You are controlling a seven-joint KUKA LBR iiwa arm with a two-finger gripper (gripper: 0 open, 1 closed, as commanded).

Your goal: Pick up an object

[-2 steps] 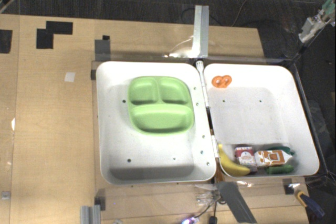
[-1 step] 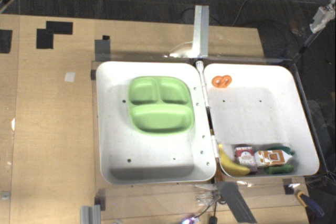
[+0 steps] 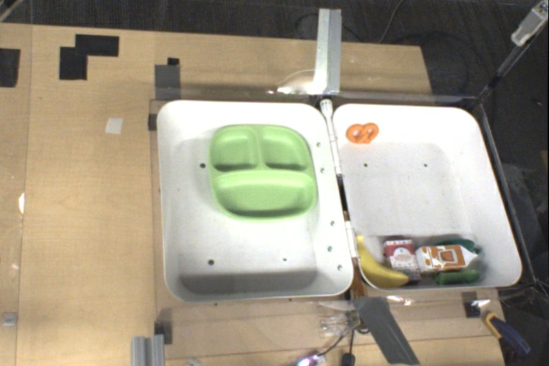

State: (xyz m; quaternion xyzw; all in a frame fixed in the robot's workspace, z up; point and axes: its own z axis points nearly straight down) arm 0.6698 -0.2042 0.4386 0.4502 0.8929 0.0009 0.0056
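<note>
Crowding bin corner (image 3: 506, 266): half-hidden, indistinct packets (image 3: 433, 257).

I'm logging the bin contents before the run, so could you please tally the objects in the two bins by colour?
Green: 2, the divided plate and a small green item
Orange: 1, the pretzel-shaped toy
Yellow: 1, the banana
Red and white: 1, a small packet
Orange and white: 1, a small carton
Total: 6

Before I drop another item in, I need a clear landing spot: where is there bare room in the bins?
The right bin is bare between the pretzel and the near-edge clutter: banana, cartons. The left bin has only margins around the green plate, widest along its near edge.
</note>
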